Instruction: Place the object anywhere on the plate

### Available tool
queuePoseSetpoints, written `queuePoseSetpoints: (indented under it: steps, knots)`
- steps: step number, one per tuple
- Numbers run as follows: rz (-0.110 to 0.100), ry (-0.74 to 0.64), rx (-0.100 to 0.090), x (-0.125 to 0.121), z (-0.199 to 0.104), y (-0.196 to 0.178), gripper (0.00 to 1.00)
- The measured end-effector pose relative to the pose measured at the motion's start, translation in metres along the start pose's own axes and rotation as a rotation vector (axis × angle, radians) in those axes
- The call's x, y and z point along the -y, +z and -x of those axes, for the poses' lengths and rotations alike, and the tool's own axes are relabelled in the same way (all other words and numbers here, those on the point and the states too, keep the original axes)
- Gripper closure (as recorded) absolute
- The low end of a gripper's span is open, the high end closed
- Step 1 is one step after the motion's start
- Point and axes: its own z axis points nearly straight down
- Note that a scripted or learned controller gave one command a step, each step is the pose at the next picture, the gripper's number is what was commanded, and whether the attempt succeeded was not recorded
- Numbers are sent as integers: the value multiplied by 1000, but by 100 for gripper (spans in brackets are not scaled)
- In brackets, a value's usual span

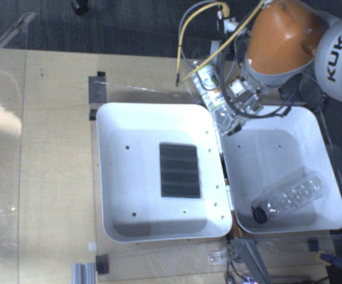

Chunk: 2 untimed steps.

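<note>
Bottle: clear plastic, black cap, lying sideways

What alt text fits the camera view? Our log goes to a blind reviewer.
A clear bottle with a dark cap lies on its side in the right bin, while the arm's gripper hangs above that bin's upper left corner. A dark ribbed plate lies flat in the left bin.

White bins, dark ribbed plate, clear bottle with black cap, pale wood bench.
</note>
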Motion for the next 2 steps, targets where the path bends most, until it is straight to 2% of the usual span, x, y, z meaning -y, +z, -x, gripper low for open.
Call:
queuePoseSetpoints:
  steps: [1, 2]
  knots:
    - [-1, -407, -1, -13, -17, -48, 100]
    - [0, -627, 0, -21, 37, -68, 100]
